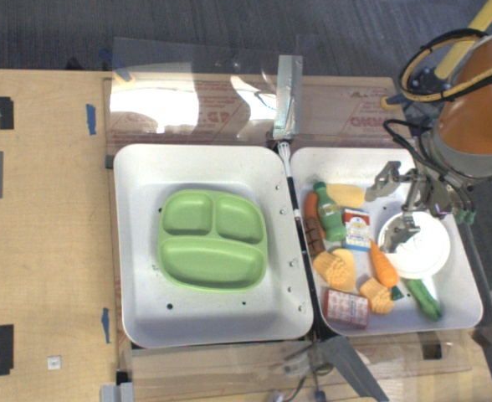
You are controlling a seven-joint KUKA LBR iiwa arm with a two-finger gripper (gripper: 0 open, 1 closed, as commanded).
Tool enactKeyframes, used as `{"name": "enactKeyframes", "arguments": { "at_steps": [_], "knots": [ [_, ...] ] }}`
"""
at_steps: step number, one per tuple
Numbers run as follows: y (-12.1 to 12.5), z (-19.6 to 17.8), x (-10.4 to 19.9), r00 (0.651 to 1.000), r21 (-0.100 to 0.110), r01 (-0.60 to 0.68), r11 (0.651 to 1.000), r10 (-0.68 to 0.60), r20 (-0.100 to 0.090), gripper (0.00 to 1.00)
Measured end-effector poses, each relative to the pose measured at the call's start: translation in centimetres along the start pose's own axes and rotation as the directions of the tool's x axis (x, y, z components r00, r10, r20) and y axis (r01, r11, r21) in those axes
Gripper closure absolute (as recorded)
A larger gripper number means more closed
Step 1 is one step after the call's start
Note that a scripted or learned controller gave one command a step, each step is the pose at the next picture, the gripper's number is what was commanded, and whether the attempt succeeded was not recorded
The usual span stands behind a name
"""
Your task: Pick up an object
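The gripper point(401, 203) hangs over the right bin point(463, 308), its two metal fingers point(386, 178) spread wide with nothing between them; one finger sits nearer the bin's back wall, the other lower, over a white plate point(422, 249). Above it the arm's wrist point(472, 115) (orange, with yellow and black cables looped round it) comes in from the bin's right side and is cut off by the picture's edge.

The plate lies toward the right of the bin and is partly covered by the lower finger. Just left of it a carrot point(383, 264) lies with its long axis running from the back down toward the front, slightly slanted, its narrow tip toward the back. A green vegetable point(422, 297) slants from the plate's front edge toward the bin's front right corner. A green bottle point(330, 220) stands or lies near the left wall, red cap toward the back, long axis front to back. Beside it is a small white and red carton point(358, 229), its print too small to read. A pale yellow piece point(345, 194) lies near the back. Two orange-yellow lumps point(338, 268) sit toward the front, and a reddish can point(347, 307) lies on its side at the front edge, axis left to right.

The left bin point(137, 249) carries a green divided tray point(213, 239).
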State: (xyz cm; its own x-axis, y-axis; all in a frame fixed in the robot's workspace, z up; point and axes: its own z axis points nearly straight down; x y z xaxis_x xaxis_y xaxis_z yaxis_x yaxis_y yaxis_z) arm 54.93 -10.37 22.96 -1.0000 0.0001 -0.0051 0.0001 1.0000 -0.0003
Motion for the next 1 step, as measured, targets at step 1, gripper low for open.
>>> {"name": "enactKeyframes", "arguments": {
  "at_steps": [1],
  "knots": [
    [1.41, 13.05, 0.80, 0.993, -0.001, -0.120, 0.993, 0.120, -0.009, 0.00]
  ]
}}
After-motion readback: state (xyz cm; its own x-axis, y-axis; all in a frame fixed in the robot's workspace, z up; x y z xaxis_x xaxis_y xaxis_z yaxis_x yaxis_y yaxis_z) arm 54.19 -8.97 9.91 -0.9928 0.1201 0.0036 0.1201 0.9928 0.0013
